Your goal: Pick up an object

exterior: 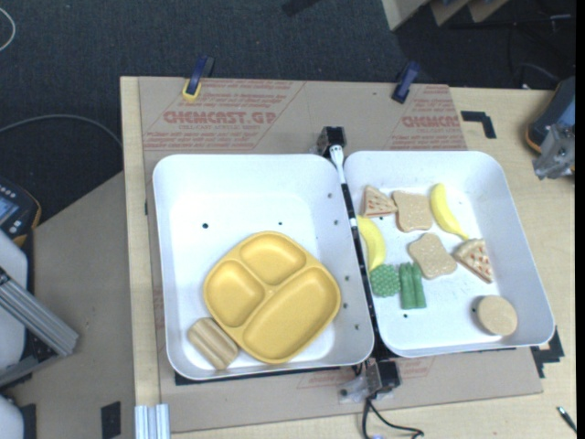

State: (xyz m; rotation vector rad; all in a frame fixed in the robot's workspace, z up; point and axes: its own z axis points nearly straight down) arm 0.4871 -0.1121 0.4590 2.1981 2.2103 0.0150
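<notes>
At the right edge of the tabletop, the grey arm's jaws (553, 149), whose state cannot be told, are parked well apart from the curved yellow toy banana (446, 210), lying lengthwise in the right white bin (521, 245).

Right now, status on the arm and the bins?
Arm at the view's right edge, outside the right white bin. Toy food untouched there: yellow banana, round tan biscuit. Yellow sectioned plate in left bin.

Two white bins (174, 245) (512, 245), one yellow divided plate (271, 295), one tan bread roll (212, 343), two bananas (446, 210) (371, 242), two toast slices (413, 210) (431, 255), two pizza wedges (376, 201) (475, 261), one round cookie (495, 315), two green vegetables (385, 280) (411, 285)
</notes>
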